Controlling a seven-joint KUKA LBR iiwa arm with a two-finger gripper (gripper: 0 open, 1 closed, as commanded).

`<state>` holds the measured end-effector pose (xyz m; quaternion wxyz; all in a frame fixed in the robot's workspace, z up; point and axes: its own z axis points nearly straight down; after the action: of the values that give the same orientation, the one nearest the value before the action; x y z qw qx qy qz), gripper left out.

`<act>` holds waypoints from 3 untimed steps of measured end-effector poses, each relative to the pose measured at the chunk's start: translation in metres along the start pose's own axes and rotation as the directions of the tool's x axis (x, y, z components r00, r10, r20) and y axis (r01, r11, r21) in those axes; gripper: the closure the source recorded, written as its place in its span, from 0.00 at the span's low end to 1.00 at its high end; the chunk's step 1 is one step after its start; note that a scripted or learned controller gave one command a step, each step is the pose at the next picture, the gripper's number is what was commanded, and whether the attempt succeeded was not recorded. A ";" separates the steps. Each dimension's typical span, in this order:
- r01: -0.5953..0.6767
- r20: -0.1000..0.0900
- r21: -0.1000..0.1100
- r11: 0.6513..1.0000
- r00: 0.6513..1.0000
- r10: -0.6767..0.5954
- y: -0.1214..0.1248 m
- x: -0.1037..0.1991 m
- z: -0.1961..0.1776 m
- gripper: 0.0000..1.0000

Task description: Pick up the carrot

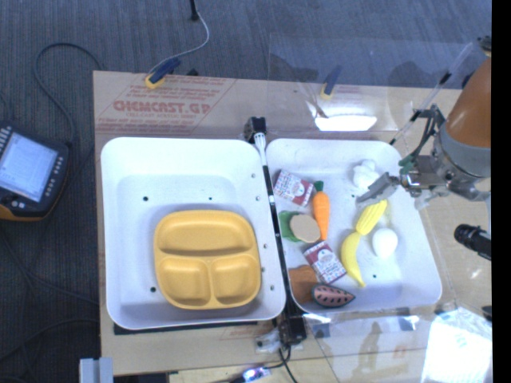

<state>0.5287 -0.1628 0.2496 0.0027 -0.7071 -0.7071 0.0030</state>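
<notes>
The 1 arm enters at the right edge of the camera view, its orange band uppermost and the grey wrist section just below it. From the wrist the gripper stretches leftward and a little downward, a dark clustered mechanism with thin cables running up along it. The 1 grey finger that can be made out is long and slim and points down-left; whether the 2 fingers are parted or closed cannot be made out from this angle.
</notes>
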 end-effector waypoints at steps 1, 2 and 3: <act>0.187 -0.003 0.004 0.982 0.982 -0.187 0.014 0.074 0.071 0.00; 0.089 0.001 -0.005 0.996 0.996 -0.089 0.014 0.054 0.157 0.00; 0.087 0.002 -0.001 0.996 0.996 -0.087 0.014 0.053 0.149 1.00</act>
<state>0.5411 -0.1097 0.1000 0.0017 -0.6756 -0.7372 0.0031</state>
